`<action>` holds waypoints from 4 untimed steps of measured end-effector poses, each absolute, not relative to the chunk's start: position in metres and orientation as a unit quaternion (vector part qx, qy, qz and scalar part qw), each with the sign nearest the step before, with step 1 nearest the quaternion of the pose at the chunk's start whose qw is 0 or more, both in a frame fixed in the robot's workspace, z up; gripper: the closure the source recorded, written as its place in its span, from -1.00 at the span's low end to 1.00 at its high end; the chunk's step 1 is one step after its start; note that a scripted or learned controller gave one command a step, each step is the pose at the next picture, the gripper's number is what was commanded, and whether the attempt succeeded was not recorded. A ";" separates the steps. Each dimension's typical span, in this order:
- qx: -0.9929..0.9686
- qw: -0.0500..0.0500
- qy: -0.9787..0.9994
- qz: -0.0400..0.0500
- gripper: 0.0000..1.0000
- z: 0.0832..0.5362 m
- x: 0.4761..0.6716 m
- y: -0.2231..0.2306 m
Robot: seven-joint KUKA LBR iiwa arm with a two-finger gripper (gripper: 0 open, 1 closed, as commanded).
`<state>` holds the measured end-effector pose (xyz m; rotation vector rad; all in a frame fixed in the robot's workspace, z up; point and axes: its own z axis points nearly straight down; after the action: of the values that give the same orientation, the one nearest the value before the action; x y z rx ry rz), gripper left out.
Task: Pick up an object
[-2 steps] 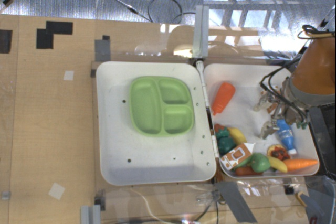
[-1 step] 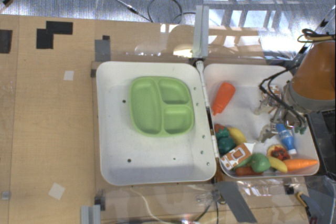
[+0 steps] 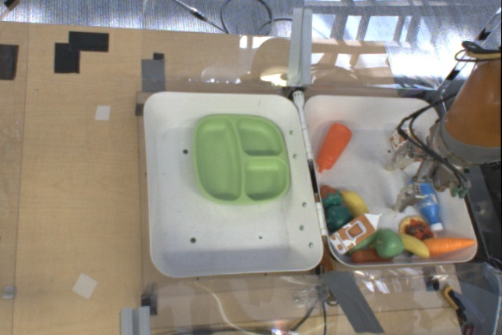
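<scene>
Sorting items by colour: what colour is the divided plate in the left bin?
Light green, plain; the camera view shows the divided plate clearly.

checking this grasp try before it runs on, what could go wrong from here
1. The gripper sits low in the right bin, beside the crowded toy pile; a descent might nudge the blue bottle or banana instead of gripping one.
2. The orange carrot lies alone, but well away from the gripper.
</scene>
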<state>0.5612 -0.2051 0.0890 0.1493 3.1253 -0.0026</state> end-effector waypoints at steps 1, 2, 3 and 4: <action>0.034 0.006 0.999 -0.001 -1.00 0.089 0.562 -0.204; 0.084 0.007 0.996 -0.001 -1.00 0.089 0.574 -0.187; 0.061 0.006 0.998 -0.001 -1.00 0.089 0.578 -0.201; 0.059 0.011 0.998 -0.001 1.00 0.103 0.581 -0.200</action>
<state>0.5814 -0.2002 0.1031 0.1834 3.1140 -0.0043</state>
